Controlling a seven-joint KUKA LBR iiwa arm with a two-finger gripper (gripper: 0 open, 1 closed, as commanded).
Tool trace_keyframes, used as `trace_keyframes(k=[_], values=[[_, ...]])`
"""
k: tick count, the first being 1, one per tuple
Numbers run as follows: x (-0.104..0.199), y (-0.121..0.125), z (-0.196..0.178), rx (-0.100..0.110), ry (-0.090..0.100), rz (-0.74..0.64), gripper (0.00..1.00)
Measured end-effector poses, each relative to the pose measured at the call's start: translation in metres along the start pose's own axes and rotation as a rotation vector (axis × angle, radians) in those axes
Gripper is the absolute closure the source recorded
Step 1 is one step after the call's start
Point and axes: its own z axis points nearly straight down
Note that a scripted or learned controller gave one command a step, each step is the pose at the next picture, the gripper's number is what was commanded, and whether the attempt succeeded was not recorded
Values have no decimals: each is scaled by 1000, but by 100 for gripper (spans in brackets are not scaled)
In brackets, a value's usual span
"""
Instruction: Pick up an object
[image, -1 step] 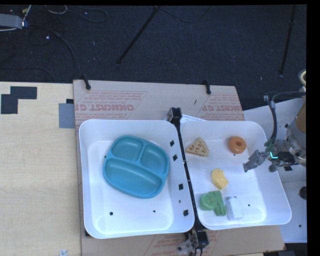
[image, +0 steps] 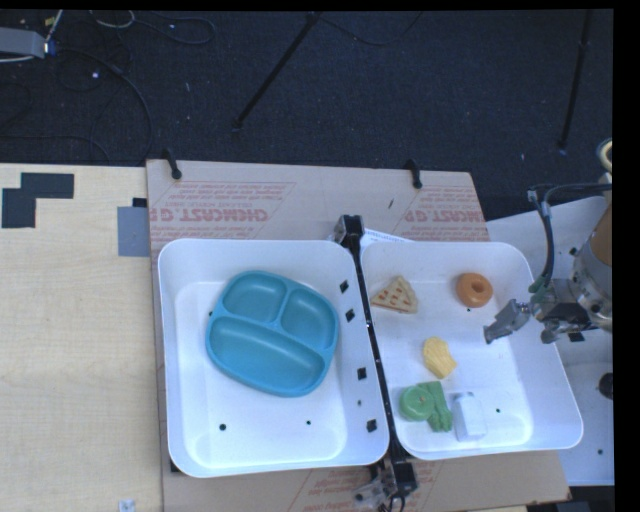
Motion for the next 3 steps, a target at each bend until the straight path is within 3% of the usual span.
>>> trace_keyframes(k=[2, 3], values=[[13, -16, 112, 5, 3, 0, 0], [13, -15, 159, -4, 1, 2, 0]])
